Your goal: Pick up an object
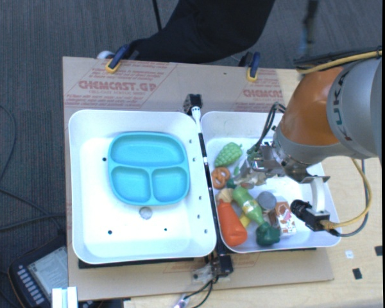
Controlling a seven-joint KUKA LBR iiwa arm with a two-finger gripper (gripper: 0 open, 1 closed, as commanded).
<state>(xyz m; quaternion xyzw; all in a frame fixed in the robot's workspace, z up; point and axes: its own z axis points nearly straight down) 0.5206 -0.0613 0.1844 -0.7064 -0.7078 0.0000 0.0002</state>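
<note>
The right bin (268,126) holds several toy foods. Among them are a bumpy green fruit (229,153), an orange ring (221,176), a green bottle (247,204), an orange carrot (231,224), a grey disc (267,201), a dark green pepper (267,235) and a red-and-white can (283,215). My gripper (253,166) is low inside this bin, just right of the green fruit and above the bottle. The wrist hides what lies under it.
The left bin (90,172) carries a blue three-compartment tray (147,167) and a small grey disc (145,213). A black divider (204,165) runs between the bins. The arm's orange band (311,111) overhangs the right bin's far right corner. A black cable fitting (306,213) hangs near the right rim.
</note>
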